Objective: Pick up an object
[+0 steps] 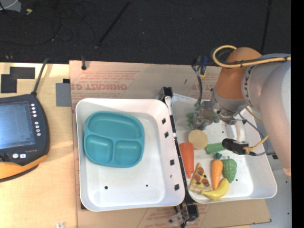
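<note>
The grey arm (270,108) with its orange band fills the right of the frame, reaching down into the upper part of the right bin (266,186). To its left, the left bin (95,194) takes up the centre of the frame and holds a teal divided plate (114,139) in its upper left part. A handheld control pendant (21,127) lies at the far left of the frame, on the bench.

The gripper (202,118) sits low in the upper left part of the right bin, near a small green item that is too obscured to name. Whether it is open or closed I cannot tell, and nothing can be seen held in it.

The candidates for picking lie below it, towards the lower middle of the right bin: a long orange carrot (186,158) along the bin's left wall, a round tan cookie-like disc (197,138) just above it, a pizza slice (200,178), a smaller carrot (216,172), a green vegetable (230,169) beside that, a green pod-like piece (214,147), and a banana (217,190) at the bottom.

My judgement is that the step in hand is the descent for a grasp, with no pickup yet achieved. The next move calls for closing on whatever lies beneath the gripper, then lifting straight up clear of the bin walls.
</note>
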`<state>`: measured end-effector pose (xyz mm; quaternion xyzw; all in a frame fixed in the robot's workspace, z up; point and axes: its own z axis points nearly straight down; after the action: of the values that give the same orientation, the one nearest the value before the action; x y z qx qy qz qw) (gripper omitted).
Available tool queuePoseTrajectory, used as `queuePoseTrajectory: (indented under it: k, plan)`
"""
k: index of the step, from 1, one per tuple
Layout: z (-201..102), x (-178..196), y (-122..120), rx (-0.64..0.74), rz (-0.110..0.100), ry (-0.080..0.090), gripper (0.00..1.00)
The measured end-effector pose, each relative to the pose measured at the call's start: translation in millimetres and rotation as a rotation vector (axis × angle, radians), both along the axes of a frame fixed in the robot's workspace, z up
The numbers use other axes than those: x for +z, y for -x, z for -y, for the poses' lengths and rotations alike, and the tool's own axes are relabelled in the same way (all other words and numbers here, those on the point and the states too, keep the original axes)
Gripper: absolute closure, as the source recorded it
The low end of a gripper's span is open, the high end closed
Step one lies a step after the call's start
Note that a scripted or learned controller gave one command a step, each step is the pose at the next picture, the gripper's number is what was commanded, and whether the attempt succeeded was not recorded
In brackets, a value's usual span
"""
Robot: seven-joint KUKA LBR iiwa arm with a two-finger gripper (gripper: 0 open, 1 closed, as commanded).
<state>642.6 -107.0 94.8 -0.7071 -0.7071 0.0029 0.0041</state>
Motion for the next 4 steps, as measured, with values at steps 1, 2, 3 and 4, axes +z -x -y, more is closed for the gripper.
queuePoseTrajectory:
  k: [1,2,3,4]
  plan:
    - [0,0,0,-0.001,0.000,0.000,0.00]
    - [29,-9,0,-0.001,0.006,0.003,0.00]
    - [29,-8,-1,0.000,0.007,0.002,0.00]
    - [27,-8,-1,0.001,0.006,0.001,0.00]
